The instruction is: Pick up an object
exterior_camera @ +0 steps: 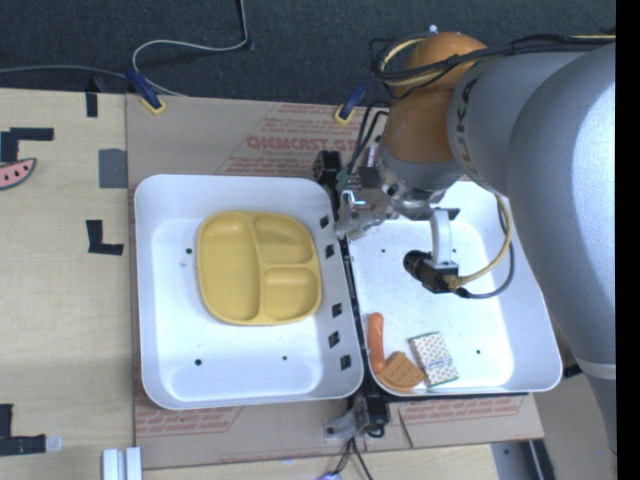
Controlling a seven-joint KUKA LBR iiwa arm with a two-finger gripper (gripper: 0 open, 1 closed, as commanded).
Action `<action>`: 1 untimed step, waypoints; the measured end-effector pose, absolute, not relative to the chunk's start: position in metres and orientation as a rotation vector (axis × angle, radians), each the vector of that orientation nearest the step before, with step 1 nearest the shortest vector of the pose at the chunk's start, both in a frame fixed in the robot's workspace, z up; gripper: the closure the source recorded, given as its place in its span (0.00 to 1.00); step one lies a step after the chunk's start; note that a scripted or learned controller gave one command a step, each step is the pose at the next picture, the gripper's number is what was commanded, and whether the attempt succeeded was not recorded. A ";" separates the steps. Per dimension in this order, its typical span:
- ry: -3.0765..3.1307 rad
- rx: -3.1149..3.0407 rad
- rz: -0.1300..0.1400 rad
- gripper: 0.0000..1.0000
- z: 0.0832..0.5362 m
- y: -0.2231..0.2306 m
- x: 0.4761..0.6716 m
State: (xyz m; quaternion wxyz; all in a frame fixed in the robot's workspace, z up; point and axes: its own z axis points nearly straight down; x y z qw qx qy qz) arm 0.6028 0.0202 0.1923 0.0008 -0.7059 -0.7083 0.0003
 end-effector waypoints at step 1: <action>-2.224 -2.216 0.002 1.00 0.184 0.088 0.587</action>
